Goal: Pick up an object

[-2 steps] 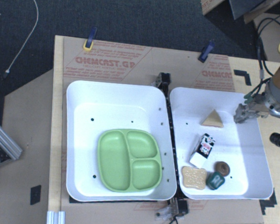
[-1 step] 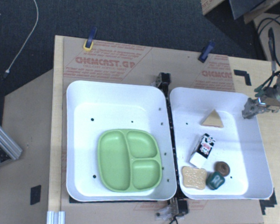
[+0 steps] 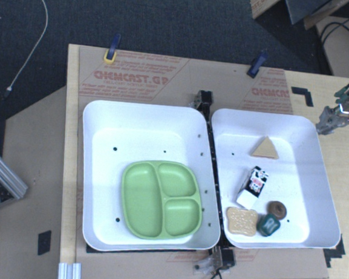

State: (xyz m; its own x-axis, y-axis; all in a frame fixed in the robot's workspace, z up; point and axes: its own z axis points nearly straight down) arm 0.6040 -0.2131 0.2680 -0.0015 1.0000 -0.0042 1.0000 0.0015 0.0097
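The gripper (image 3: 333, 118) hangs at the right bin's (image 3: 323, 173) far corner, opening impossible to judge, nothing visibly held. Nearest below it lies the tan wedge (image 3: 265, 148): probably light and stiff; pinch across its two slanted sides.

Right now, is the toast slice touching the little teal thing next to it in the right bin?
Touching. In the camera view the toast slice and the teal object sit edge against edge, no white bin floor between them.
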